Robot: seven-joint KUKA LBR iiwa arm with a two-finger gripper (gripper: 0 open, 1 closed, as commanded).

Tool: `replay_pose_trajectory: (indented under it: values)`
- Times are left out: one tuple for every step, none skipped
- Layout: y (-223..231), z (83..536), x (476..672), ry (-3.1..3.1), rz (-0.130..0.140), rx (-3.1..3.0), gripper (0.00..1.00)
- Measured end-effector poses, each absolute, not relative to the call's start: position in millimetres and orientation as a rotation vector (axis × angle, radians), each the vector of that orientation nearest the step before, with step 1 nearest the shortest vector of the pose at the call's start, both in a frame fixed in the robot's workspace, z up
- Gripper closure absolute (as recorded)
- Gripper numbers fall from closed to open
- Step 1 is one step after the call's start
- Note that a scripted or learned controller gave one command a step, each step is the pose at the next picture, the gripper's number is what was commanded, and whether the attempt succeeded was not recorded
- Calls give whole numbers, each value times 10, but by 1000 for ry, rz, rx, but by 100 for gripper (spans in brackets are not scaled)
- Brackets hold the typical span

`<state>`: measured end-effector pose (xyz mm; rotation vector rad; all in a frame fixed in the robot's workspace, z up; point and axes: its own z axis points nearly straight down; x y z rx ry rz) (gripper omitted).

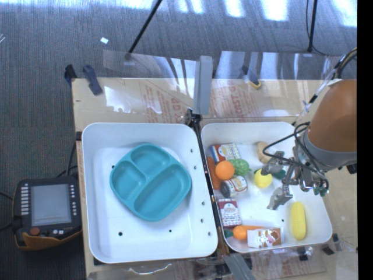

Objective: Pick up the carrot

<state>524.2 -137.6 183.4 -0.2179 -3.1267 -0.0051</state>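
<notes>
Orange carrot (239,232) with a pale tip lying at the right bin's (324,235) front edge, claw (278,198) hanging above the bin floor, fingers spread, gripping nothing

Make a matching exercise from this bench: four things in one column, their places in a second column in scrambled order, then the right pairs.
Things:
1. divided plate
2. corn cob
3. carrot
4. gripper

Places:
A. right bin, near its right wall
B. left bin
C. above the right bin's middle, left of the corn
D. right bin, front edge, beside a small carton

Pairs: 1-B, 2-A, 3-D, 4-C
</notes>
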Motion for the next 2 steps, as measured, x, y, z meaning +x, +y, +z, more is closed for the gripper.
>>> replay_pose_trajectory:
  values:
    - [-962,943,6255,-3143,-2,-279,0]
    - [-927,980,6335,-3084,5,-589,0]
